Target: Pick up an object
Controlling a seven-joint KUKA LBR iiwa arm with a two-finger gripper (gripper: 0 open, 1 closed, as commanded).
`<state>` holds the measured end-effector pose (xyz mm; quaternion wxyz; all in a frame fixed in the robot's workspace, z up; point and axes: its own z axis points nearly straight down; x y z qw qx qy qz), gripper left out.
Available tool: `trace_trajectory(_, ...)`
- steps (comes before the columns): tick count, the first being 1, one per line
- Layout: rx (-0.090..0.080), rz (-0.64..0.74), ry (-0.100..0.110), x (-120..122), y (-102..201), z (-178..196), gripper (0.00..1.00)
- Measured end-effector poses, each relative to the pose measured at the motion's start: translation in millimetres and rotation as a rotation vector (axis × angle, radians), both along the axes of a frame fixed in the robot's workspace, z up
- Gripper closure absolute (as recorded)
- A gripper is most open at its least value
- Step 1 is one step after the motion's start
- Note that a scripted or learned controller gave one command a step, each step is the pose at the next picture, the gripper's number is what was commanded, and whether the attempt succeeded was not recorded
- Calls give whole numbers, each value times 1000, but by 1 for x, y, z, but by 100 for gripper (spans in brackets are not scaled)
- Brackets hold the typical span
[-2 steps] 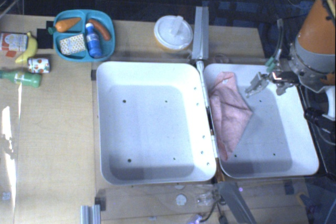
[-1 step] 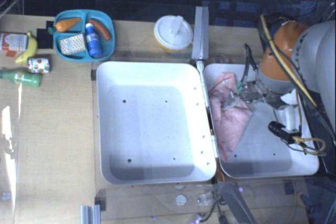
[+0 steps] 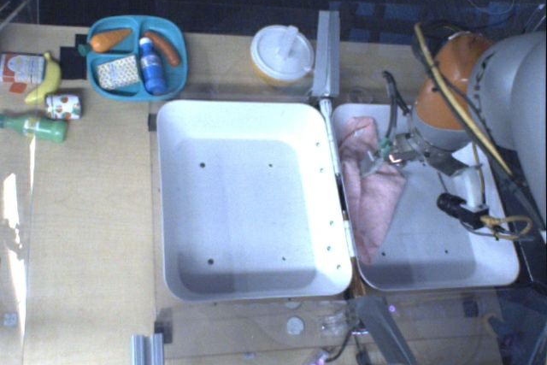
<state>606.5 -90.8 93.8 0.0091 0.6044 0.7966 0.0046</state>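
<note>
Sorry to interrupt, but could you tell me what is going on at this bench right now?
A grey robot arm reaches in from the right over the right-hand bin, its hand down at a pink cloth lying along that bin's left side. Whether the hand has actually gripped the cloth cannot be made out. The left bin sits beside it, and a blue tray of toy food rests on the bench behind.

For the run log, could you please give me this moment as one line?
arm: over right bin | gripper: at pink cloth | grasp: unconfirmed | left bin: no object
</note>
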Motion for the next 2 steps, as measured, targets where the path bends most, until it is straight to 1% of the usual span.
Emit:
trace_trajectory(1,3,-16,-2,-20,-6,0,0)
trace_trajectory(2,6,-13,-5,-18,-3,11,100)
